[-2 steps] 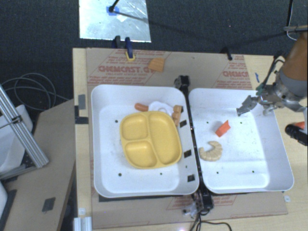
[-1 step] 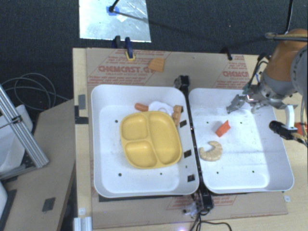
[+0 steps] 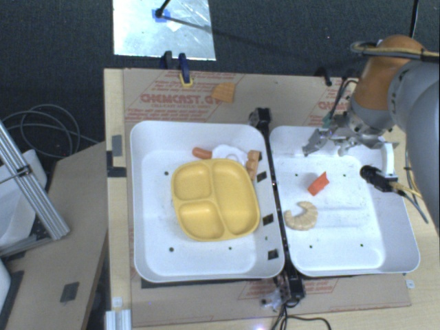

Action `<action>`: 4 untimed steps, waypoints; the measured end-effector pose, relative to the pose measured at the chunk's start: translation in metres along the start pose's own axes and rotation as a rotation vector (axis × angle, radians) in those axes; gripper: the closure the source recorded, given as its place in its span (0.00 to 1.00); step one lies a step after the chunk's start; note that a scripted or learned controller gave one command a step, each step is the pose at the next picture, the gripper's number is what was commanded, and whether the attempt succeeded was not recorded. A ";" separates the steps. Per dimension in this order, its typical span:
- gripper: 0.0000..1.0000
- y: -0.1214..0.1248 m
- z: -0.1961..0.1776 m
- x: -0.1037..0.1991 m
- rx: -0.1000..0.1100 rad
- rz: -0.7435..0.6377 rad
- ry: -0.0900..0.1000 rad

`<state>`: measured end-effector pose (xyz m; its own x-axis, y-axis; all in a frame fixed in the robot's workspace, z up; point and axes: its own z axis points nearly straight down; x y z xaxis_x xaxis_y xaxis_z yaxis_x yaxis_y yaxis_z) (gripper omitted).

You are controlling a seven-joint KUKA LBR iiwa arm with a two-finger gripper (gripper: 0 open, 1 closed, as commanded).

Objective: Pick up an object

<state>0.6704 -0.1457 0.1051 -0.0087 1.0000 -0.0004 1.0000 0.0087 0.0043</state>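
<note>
Orange wedge (image 3: 317,183), a small flat piece, lies on the floor of the right bin (image 3: 357,253), a little toward ten o'clock from that bin's centre. Its long axis runs on a slant, from about seven o'clock up to one o'clock, with the narrower end at the lower left. Just below it, toward seven o'clock, rests one tan crescent piece (image 3: 302,216), its hollow side turned up toward eleven o'clock; the two are near each other but apart. Those are the two loose things in the right bin.

The gripper (image 3: 330,140) hangs over the far edge of the right bin, at about twelve o'clock from the wedge and well apart from it. Whether the jaws are spread or pressed together cannot be told here; nothing shows between them. Nothing lies on top of the wedge.

The left bin (image 3: 155,253) holds one yellow divided tray (image 3: 214,199) with three compartments, taking up its middle. Behind the tray, at its twelve o'clock rim, sit one small orange sausage-like piece (image 3: 202,153), one white piece (image 3: 229,154) and one short tan piece (image 3: 253,161). One tan flat scrap (image 3: 223,92) lies on the bench (image 3: 192,102) beyond the left bin. Two bins in all, side by side.
</note>
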 end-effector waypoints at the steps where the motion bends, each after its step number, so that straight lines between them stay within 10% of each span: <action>1: 0.00 -0.074 -0.115 -0.044 -0.005 0.013 -0.005; 2: 0.00 -0.034 -0.016 -0.013 0.005 0.002 0.001; 4: 0.00 -0.064 0.006 0.001 0.005 0.007 0.000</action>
<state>0.6066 -0.1448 0.0985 -0.0019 1.0000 -0.0004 1.0000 0.0019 -0.0003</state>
